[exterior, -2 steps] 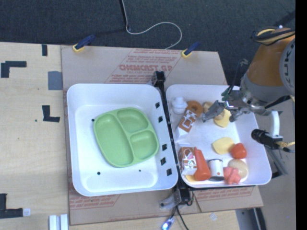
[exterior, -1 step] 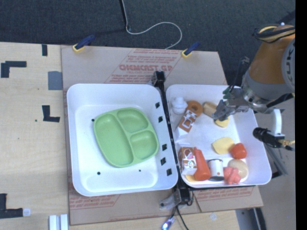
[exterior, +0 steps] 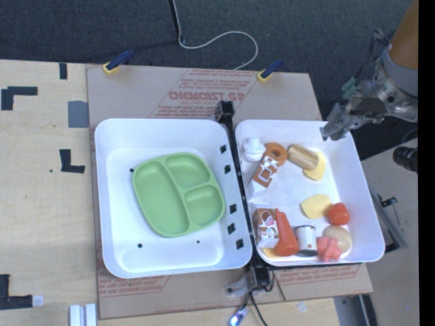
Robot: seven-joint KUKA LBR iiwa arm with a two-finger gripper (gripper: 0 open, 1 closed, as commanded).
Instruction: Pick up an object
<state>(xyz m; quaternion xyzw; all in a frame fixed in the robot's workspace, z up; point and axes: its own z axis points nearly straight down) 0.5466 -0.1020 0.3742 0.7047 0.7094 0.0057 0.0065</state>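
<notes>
Hovering at the right bin's (exterior: 363, 182) two o'clock corner, our gripper (exterior: 334, 129) carries nothing; we cannot tell its fingers' state. Toys crowd there: bread roll (exterior: 303, 157) at twelve, tomato (exterior: 338, 214) at four. We judge that descending could strike the rim or nudge neighbours.

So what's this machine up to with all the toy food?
A robot arm reaches in from the right, its gripper hovering over the top right rim of the right bin. That bin holds a jumble of toy food: a tomato, a hot dog bun, a small milk carton and more. The left bin holds a green divided plate. Nothing has been picked up yet.
</notes>
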